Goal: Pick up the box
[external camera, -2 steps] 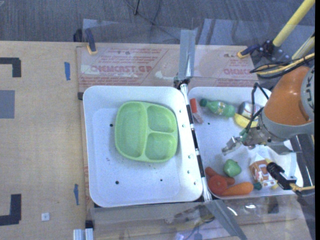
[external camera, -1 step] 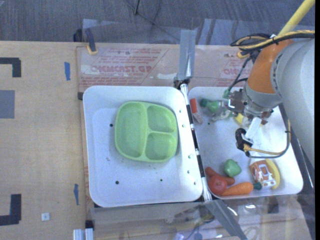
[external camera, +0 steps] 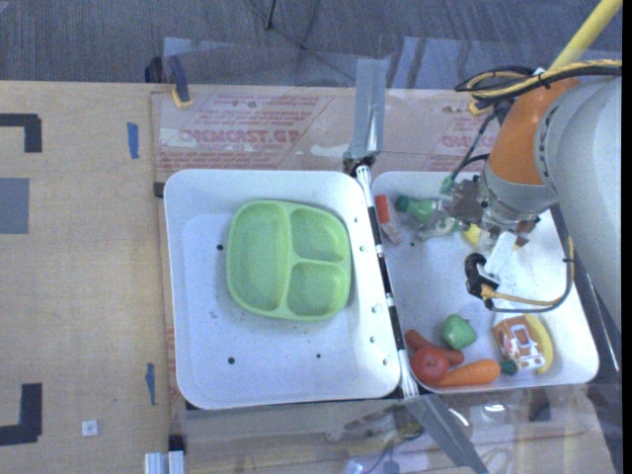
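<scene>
The box [external camera: 514, 342], a small orange and white carton, lies near the front right corner of the right bin [external camera: 434, 284], against a yellow banana [external camera: 542, 342]. My gripper [external camera: 441, 217] hangs over the back of the same bin, well behind the box and to its left. It is right beside a green object [external camera: 416, 205]. The grey arm with its orange band [external camera: 517, 146] reaches in from the right and hides the bin's back right corner. Nothing shows as held.
A green divided plate [external camera: 289, 260] lies in the left bin [external camera: 197, 363]. The right bin also holds a green pepper [external camera: 457, 332], a red tomato [external camera: 431, 364], a carrot [external camera: 474, 372] and a small red item [external camera: 384, 219] by the left wall. A black cable [external camera: 481, 275] loops below the wrist.
</scene>
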Robot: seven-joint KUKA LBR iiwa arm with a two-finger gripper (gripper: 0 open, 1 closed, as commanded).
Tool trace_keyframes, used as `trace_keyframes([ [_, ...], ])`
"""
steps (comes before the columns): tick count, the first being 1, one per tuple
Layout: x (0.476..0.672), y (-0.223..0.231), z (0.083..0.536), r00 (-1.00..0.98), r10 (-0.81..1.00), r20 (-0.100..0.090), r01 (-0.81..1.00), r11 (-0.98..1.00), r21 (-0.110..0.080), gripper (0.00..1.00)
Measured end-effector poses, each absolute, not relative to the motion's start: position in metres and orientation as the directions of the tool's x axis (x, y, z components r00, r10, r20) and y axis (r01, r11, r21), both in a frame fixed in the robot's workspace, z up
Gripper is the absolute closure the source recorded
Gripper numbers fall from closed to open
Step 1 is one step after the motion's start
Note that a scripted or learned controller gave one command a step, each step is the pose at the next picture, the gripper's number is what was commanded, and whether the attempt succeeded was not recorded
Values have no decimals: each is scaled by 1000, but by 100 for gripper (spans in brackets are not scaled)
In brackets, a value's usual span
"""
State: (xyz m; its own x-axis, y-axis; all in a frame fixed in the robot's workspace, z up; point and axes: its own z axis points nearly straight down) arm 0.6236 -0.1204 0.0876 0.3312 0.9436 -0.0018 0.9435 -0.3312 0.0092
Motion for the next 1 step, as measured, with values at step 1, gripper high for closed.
trace_keyframes([
  [1, 594, -190, 222, 451, 892, -3, 892, -451, -3, 0],
])
